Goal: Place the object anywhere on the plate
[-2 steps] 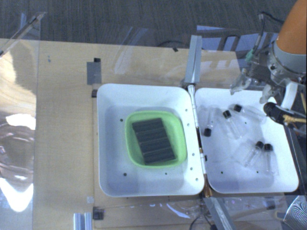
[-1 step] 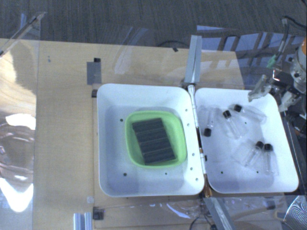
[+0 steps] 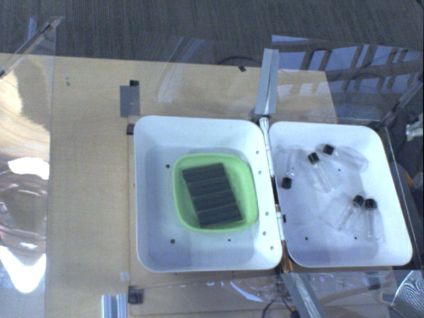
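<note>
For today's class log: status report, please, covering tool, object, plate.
Dark ridged block already lying on green plate in left bin. Clear black-capped vials loose in right bin. Nothing obstructing plate.

The left bin [image 3: 199, 260] holds a green plate [image 3: 182, 177]. A dark ribbed block [image 3: 212, 195] lies flat on the plate, tilted slightly. The right bin [image 3: 331, 257] holds several clear vials [image 3: 318, 163] with black caps, scattered and lying on their sides. Both bins rest side by side on the bench [image 3: 79, 177].
</note>
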Motion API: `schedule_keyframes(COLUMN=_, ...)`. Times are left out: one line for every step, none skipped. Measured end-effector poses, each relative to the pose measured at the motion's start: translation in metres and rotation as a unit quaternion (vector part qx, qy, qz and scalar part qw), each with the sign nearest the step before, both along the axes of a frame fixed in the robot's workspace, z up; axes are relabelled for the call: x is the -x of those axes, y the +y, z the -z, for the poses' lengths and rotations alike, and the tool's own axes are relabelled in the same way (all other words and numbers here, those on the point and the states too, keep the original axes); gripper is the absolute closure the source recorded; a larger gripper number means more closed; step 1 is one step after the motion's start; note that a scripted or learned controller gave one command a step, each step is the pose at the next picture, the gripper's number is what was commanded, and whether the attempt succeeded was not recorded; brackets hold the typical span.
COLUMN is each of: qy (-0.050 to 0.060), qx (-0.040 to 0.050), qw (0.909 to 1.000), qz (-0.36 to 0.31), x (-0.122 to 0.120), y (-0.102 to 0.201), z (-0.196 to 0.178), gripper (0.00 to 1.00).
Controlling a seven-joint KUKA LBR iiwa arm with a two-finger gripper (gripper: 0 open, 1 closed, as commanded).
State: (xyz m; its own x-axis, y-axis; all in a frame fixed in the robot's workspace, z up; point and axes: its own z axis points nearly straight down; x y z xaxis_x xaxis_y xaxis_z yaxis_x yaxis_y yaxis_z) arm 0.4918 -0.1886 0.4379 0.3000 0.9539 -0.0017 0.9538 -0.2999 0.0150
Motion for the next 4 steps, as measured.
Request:
schedule_keyframes(qy=0.005, qx=-0.0017, qw=0.9993, qz=-0.037, x=0.003, y=-0.005, z=0.138, gripper=0.00)
schedule_keyframes(qy=0.001, qx=-0.0005, qw=0.9992, qz=-0.040, x=0.001, y=-0.005, z=0.127, gripper=1.00)
schedule_keyframes(qy=0.006, qx=-0.0020, qw=0.9936, qz=-0.113, x=0.003, y=0.055, z=0.242, gripper=1.00)
schedule_keyframes(qy=0.004, qx=-0.0012, qw=0.9792, qz=-0.203, x=0.002, y=0.118, z=0.252, gripper=1.00)
